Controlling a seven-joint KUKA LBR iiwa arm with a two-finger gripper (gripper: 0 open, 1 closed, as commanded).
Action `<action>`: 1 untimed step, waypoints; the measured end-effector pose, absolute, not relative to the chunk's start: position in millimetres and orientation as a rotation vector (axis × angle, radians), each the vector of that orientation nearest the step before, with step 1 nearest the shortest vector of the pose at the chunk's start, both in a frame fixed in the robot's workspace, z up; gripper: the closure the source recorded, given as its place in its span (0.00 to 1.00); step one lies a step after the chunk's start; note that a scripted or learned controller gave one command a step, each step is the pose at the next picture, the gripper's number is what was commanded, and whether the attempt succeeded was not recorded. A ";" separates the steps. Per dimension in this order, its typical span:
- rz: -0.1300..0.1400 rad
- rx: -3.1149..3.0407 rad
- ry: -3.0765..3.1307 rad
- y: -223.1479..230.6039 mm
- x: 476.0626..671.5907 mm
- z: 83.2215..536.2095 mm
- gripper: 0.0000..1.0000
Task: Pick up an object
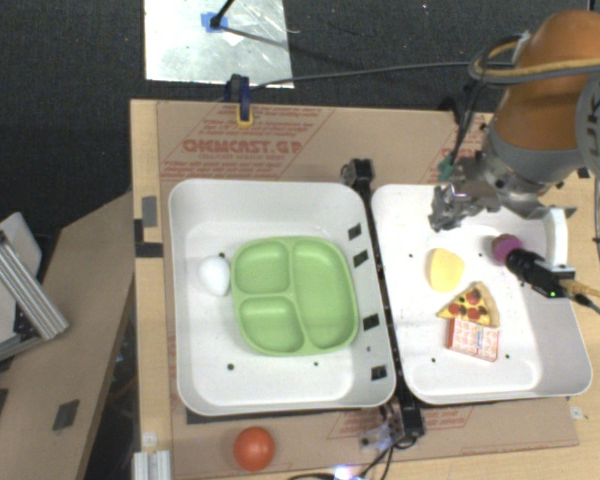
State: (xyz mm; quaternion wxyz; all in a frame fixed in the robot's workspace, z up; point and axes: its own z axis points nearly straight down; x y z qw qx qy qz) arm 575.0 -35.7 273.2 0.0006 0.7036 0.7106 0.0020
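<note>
Pizza slice [470, 308] in right bin [560, 368], claw [446, 214] hovering above bin's far edge

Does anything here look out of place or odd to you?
One thing: an orange ball lies outside both bins, on the cardboard at the near edge, in front of the left bin. The other items sit inside bins: a white egg beside the green tray, and a pizza slice in the right bin.

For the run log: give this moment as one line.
gripper: above right bin, nothing visibly held | yellow piece, pizza slice: in bin
</note>
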 end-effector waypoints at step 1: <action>0.005 2.210 2.232 18.4 583.4 266.4 1.00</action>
